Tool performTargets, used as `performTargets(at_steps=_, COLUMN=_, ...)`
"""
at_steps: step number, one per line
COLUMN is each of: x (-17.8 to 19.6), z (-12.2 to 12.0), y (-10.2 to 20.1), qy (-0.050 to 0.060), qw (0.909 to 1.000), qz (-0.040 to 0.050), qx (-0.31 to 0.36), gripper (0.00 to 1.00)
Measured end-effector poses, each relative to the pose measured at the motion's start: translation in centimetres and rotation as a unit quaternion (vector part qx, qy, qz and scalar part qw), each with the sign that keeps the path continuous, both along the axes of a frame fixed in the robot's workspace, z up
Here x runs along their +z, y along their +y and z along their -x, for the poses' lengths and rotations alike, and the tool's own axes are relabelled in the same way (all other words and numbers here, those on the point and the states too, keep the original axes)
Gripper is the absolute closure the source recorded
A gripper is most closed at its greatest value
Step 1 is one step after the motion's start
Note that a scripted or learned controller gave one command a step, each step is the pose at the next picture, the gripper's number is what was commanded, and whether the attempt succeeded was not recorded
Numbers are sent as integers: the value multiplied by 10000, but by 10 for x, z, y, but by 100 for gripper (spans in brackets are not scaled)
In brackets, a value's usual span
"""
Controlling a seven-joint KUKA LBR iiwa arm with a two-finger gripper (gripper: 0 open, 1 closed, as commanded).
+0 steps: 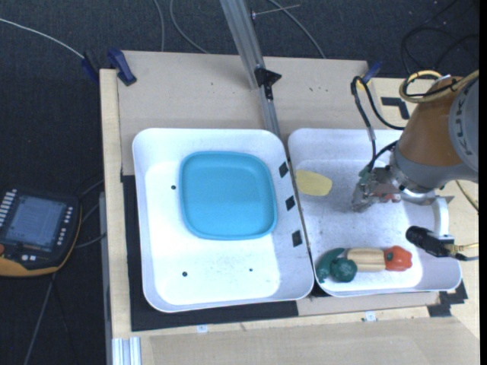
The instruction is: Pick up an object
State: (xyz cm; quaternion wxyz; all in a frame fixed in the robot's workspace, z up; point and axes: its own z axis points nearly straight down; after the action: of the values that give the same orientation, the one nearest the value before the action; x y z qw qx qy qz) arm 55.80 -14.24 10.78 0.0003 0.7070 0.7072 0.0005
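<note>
Wooden bench (pixel 190 90), seemingly dark carpet (pixel 46 82)

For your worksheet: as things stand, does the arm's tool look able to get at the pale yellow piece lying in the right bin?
Probably yes. The yellow piece lies flat by itself near the right bin's left wall, with bare floor between it and the tool. Nothing covers it, though the nearby wall may crowd a grasp.

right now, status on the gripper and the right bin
Gripper low in right bin, nothing seen held. Yellow piece to its left. Wooden toy at near wall. Nothing blocking.
</note>
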Motion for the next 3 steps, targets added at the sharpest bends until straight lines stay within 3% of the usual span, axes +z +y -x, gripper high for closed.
performTargets(at_steps=2, x=115, z=-2, y=-2, qy=-16, qw=10000, qz=5, qx=2, gripper=100)
performTargets(at_steps=3, x=125, z=-3, y=46, qy=-4, qw=10000, qz=-3, qx=21, gripper=100)
